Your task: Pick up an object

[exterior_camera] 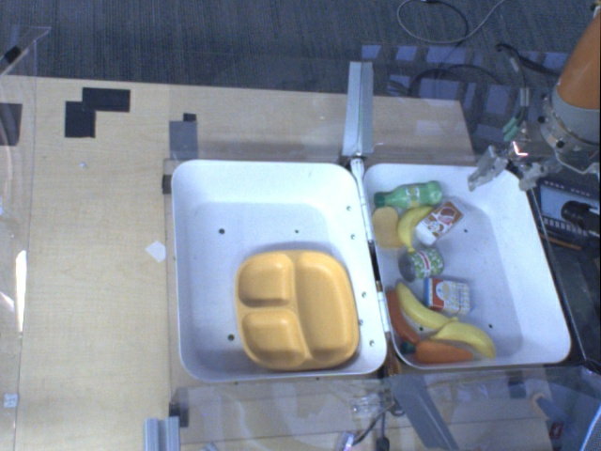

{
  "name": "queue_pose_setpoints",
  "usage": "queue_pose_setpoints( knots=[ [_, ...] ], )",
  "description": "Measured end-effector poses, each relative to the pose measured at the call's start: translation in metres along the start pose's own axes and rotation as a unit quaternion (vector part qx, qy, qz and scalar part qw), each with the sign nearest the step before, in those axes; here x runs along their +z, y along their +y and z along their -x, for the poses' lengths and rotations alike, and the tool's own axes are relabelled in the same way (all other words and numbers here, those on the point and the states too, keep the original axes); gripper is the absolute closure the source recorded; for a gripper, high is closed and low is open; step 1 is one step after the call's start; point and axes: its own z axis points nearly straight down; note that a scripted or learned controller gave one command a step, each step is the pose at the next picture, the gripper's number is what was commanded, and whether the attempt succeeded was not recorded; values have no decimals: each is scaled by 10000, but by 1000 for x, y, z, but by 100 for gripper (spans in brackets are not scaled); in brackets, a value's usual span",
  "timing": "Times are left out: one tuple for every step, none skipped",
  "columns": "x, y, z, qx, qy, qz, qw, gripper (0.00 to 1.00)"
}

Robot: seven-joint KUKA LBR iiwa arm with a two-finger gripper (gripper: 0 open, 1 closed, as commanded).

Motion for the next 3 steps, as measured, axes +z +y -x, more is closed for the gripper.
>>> queue_pose_setpoints(
  knots=[
    [145, -28, -46, -270, 2, 8, 9996, 0],
    [138, -29, -46, -270, 15, -29, 9996, 100],
    [22, -41, -98, 758, -1, 3, 9971, 100]
  ],
)
